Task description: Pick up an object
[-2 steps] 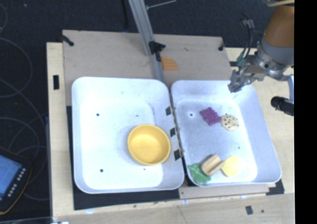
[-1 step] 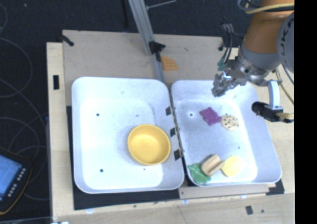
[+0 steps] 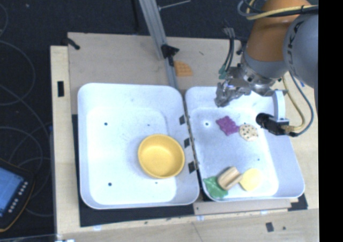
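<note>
My gripper (image 3: 224, 98) hangs over the back of the right bin (image 3: 278, 155), up and slightly left of a purple block (image 3: 227, 125). Nothing shows between its fingers. Beside the purple block lies a round speckled cookie-like piece (image 3: 247, 131). Near the front of the right bin sit a tan cylinder (image 3: 228, 177), a yellow piece (image 3: 250, 180) and a green piece (image 3: 213, 187) at the corner. A yellow bowl (image 3: 161, 156) stands in the left bin (image 3: 107, 128), toward its right side.
A grey metal post (image 3: 153, 19) slants down from the top to the divide between the bins. A small orange patch (image 3: 183, 68) lies on the bench behind the bins. Black cables and a clip (image 3: 273, 123) hang off the wrist over the right bin's right side.
</note>
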